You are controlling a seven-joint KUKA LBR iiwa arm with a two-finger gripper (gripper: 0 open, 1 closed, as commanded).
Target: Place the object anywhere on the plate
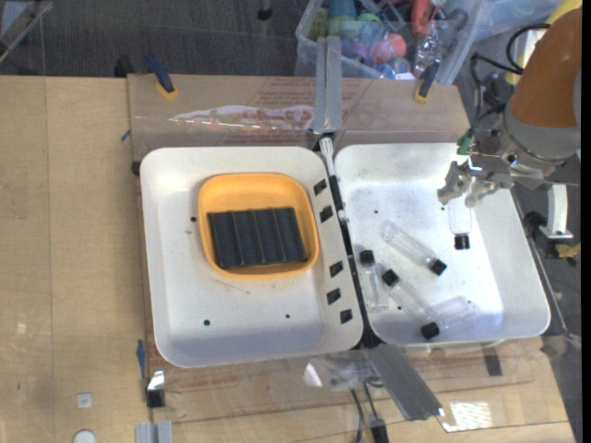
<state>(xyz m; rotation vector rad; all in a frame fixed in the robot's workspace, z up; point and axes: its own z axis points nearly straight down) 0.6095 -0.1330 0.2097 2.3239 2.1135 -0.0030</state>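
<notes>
Tool (pixel 459 212) clamped on clear black-capped tube (pixel 459 225), ribbed black slab (pixel 257 237) on rounded orange plate (pixel 214 195)

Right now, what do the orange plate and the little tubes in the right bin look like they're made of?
The plate looks like matte orange plastic, smooth with rounded moulded edges. The tubes seem to be clear plastic or glass, see-through against the bin, with black caps; which one is hard to tell.

Two shallow white bins (pixel 175 330). One orange square plate (pixel 259 188), one black ribbed pad (pixel 257 237) on it. About four clear black-capped plastic tubes (pixel 411 247), right bin.
</notes>
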